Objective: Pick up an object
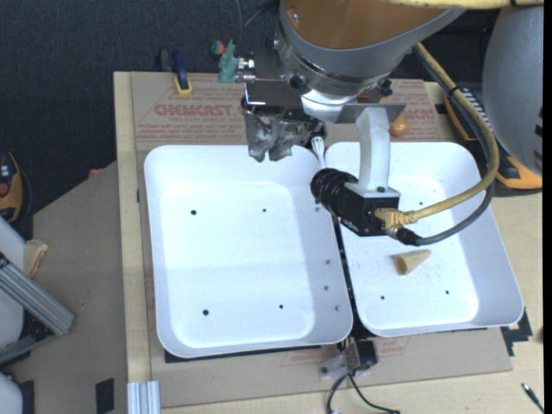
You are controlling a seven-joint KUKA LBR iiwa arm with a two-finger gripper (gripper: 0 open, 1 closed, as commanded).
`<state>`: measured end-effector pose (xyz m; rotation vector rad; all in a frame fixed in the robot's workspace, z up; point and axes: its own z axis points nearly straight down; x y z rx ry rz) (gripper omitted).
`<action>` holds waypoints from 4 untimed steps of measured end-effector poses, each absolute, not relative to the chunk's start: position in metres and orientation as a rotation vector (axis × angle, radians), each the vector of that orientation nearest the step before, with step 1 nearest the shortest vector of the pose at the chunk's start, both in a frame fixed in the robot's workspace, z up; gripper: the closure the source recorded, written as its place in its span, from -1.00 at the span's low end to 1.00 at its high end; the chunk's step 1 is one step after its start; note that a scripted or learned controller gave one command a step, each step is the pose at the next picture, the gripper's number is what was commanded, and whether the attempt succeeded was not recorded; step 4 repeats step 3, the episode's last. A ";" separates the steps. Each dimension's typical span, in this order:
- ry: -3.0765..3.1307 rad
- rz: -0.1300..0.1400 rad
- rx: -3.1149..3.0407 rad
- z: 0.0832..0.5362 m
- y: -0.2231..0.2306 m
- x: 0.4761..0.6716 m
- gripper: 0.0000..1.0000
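Observation:
A small tan cone-shaped object (412, 261) lies on the floor of the right bin (483, 231), toward its middle. My gripper (272, 147) hangs high over the back rim of the left bin (172, 257), well to the left of the cone and far from it. Its grey fingers (259, 149) sit close together, shut, and nothing shows between them. A black fitting with a brass coupling and tan hose (366, 212) hangs off the arm over the divide between the bins.
A small orange-brown piece (398, 128) rests on the cardboard behind the right bin. Blue and green clips (226, 59) sit at the bench's back edge. The arm's body covers the back middle of the scene.

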<state>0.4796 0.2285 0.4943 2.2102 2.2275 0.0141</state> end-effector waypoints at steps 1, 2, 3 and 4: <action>2.228 0.018 2.208 0.505 0.229 0.480 1.00; 2.229 0.023 2.205 0.515 0.230 0.480 1.00; 2.229 0.028 2.203 0.526 0.231 0.480 1.00; 2.229 0.028 2.203 0.526 0.231 0.480 1.00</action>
